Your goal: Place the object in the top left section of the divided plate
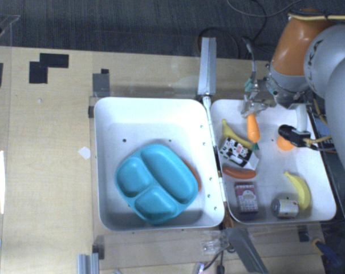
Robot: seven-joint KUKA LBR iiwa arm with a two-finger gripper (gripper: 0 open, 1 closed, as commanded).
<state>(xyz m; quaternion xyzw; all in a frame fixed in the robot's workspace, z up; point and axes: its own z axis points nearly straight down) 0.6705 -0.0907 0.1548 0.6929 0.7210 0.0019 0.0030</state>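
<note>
Over the right bin (pixel 326 207), the gripper (pixel 253 106) hangs just above a carrot (pixel 252 128) — fingers' state unclear; the blue divided plate (pixel 156 181) sits unfilled — nothing placed yet.

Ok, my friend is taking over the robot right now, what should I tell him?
Gripper: over the top of the right bin, just above the carrot; whether it grips it is unclear.
Blue divided plate: in the left bin, nothing visible in its sections.
Done: nothing placed yet.
Left: get an object firmly held, carry it across, set it in the plate's top left section.
</note>
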